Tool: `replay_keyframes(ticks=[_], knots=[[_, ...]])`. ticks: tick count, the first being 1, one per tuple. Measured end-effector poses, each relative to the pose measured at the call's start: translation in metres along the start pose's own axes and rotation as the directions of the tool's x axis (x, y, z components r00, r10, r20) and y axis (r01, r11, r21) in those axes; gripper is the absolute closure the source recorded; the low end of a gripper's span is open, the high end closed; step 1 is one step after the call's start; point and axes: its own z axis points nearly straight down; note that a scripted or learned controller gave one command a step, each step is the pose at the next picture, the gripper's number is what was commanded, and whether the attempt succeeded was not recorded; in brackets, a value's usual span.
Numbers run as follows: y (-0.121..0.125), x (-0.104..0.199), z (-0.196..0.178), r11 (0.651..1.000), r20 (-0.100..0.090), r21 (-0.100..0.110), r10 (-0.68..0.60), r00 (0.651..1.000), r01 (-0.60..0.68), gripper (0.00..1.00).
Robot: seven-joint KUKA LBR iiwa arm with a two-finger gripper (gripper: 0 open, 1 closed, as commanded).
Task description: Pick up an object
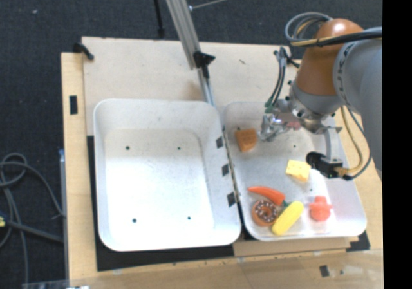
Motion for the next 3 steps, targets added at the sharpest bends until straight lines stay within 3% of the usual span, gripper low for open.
replay_keyframes(ticks=[2, 3], knots=[[0.010, 0.001, -0.094, 1.000, 0.000, -0.002, -0.001, 1.000, 0.001, 1.00], [0.013, 0.044, -0.085, 1.000, 0.001, 0.006, -0.001, 1.000, 0.001, 1.00]])
